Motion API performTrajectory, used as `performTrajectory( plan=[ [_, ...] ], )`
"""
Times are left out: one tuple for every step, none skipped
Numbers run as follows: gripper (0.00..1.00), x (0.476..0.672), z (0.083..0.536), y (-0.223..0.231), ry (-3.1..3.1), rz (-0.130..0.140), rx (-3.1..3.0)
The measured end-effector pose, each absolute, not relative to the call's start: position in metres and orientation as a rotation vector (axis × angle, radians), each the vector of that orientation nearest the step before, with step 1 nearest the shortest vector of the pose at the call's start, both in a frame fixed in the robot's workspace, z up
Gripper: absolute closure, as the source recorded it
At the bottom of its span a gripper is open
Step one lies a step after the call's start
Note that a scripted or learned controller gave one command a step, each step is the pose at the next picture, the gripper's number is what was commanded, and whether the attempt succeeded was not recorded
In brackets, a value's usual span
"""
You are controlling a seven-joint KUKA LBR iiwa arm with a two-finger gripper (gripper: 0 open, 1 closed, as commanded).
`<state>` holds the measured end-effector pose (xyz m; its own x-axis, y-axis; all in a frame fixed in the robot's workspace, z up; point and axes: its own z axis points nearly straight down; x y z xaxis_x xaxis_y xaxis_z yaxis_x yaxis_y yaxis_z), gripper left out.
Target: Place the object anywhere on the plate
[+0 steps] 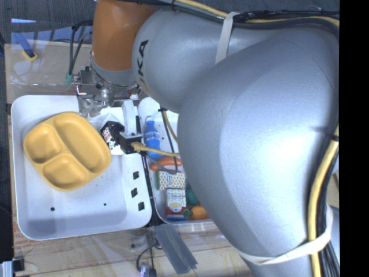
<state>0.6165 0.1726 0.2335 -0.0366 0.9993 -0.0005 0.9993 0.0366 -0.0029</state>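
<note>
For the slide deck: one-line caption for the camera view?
KUKA arm looms over two white bins: yellow divided plate in the left bin, small items cluttering the right bin.

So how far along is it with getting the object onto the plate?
Nothing looks done yet: the yellow plate in the left bin has nothing on it. The gripper sits just beyond the plate's far edge; whether it holds anything is unclear. Small items lie in the right bin. The placing is left.
</note>
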Motion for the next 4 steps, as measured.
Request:
performTrajectory(
  plan=[
    [0.00, 0.616, 0.233, 0.173, -2.261, 0.004, -2.179],
    [0.00, 0.552, 0.202, 0.129, -2.438, 0.007, -1.976],
    [0.00, 0.552, 0.202, 0.129, -2.438, 0.006, -1.977],
    [0.00, 0.552, 0.202, 0.129, -2.438, 0.006, -1.977]
  ],
)
